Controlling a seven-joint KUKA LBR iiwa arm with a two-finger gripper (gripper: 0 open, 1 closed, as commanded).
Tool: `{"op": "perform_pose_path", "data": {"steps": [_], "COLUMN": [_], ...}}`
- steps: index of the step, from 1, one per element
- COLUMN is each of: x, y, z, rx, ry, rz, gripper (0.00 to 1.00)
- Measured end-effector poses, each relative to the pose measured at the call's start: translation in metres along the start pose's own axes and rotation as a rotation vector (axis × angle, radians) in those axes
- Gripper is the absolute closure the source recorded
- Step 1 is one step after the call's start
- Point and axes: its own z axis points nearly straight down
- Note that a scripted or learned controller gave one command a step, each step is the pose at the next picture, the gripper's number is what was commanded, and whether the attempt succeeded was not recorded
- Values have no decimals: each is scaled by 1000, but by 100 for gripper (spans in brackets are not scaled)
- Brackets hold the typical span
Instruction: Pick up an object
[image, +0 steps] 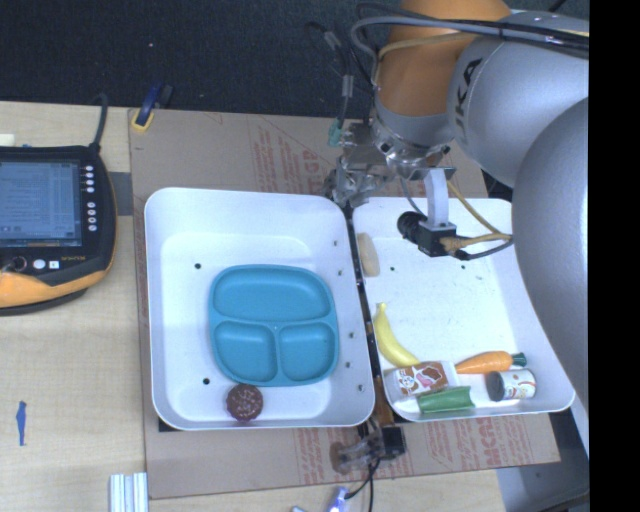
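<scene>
The banana (393, 340), lying just right of the blue divided plate (272, 325), looks light, firm and rather slick, best pinched across its curved middle, while the jaws, their spread impossible to tell, hang beyond the plate's far right corner.

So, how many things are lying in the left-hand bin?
2: a blue divided plate in the middle of the bin, and a small brown ball just in front of it by the near wall. None seems hidden.
</scene>
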Motion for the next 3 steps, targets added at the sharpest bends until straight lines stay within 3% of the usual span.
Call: {"op": "perform_pose_path", "data": {"steps": [1,3], "x": [-41,-42], "y": [0,0], "z": [23,2], "rx": [-2,1], "ry": [-1,-1], "rz": [6,2], "gripper": [100,100]}}
